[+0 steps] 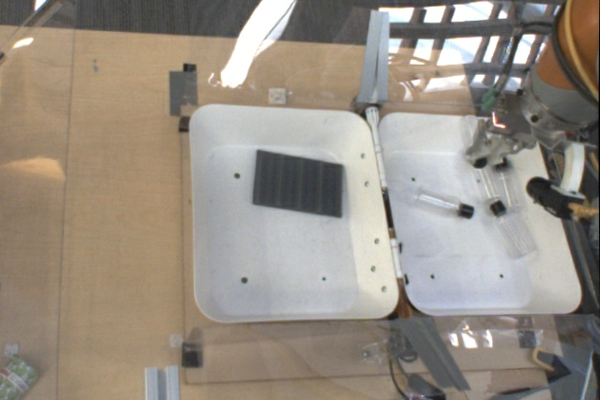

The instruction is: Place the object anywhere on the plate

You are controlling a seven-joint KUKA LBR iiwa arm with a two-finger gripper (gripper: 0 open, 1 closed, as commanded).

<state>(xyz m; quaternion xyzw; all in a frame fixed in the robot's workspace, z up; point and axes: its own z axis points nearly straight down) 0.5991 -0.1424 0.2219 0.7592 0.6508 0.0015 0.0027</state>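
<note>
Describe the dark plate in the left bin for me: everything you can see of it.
The plate is a flat, dark grey rectangle with fine parallel ridges running across its short side, matte, possibly rubber or plastic. It lies flat on the floor of the left bin, in the upper middle, turned slightly clockwise against the bin's edges. Nothing rests on it and nothing touches it but the bin floor. The gripper hangs over the right bin.

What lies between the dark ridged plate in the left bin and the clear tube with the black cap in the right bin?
In the camera view, between the plate and the tube lie bare white floor of both bins and the two bins' adjoining rims; no loose object.
</note>
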